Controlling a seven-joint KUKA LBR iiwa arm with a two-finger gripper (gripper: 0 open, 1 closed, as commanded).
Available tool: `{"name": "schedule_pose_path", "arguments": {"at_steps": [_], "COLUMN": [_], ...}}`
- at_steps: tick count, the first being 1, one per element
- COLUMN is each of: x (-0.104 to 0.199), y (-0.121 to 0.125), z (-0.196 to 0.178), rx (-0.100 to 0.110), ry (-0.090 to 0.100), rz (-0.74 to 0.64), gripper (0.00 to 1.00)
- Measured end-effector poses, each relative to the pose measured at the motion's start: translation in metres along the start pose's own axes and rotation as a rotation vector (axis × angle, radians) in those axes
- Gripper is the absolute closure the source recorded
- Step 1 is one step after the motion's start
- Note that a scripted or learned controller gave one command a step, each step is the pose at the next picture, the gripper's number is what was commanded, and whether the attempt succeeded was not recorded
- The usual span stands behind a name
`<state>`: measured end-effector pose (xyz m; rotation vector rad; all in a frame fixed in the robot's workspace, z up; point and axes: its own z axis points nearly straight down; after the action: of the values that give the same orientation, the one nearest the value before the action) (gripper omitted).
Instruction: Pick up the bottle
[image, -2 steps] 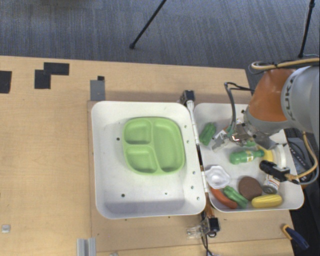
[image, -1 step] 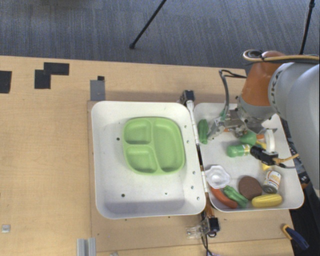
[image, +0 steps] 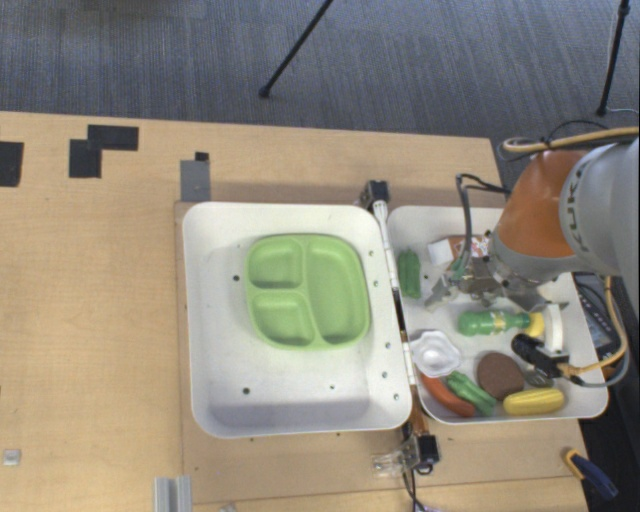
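Bottle (image: 492, 322) hemmed by crowded toys (open space in left bin (image: 220, 300))

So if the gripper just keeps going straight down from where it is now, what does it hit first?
Probably the bare floor of the right bin beside the green bottle. The gripper sits up and left of the bottle, not over it, though depth is hard to judge from this slanted view.

We see the gripper (image: 452, 285) low in the right bin (image: 590, 405), just above the green bottle (image: 492, 322); a green divided tray (image: 305, 290) lies in the left bin (image: 215, 300).
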<state>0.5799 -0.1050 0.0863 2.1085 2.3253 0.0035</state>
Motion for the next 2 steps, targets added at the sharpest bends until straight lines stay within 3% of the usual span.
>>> {"name": "schedule_pose_path", "arguments": {"at_steps": [1, 2], "x": [0.014, -0.012], "y": [0.000, -0.046], "z": [0.000, 0.000], "rx": [-0.002, -0.004], "ry": [0.000, -0.001], "rz": [0.307, 0.335], "gripper": [0.00, 0.00]}}
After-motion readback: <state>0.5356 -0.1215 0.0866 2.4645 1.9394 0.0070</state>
